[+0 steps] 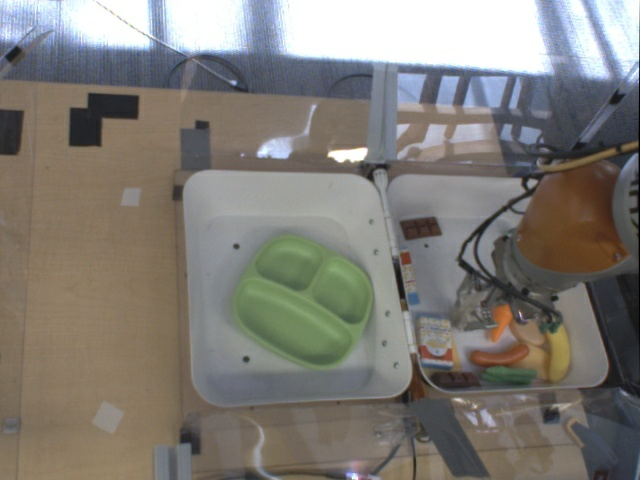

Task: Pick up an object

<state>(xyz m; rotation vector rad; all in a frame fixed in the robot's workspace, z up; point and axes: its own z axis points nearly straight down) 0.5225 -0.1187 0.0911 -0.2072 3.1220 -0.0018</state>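
A green divided plate (303,299) lies in the left bin (210,268). The gripper (490,313) hangs low over the right bin (440,268), above a carrot (500,321), sausage (499,355), banana (558,353) and small carton (434,340).

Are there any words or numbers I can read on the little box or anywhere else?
No text can be read anywhere.
Small blue and white carton in the right bin: it has printing and an orange picture, but too small and blurred to read.
Chocolate bar: no lettering to make out.
Green divided plate in the left bin: plain, no writing.
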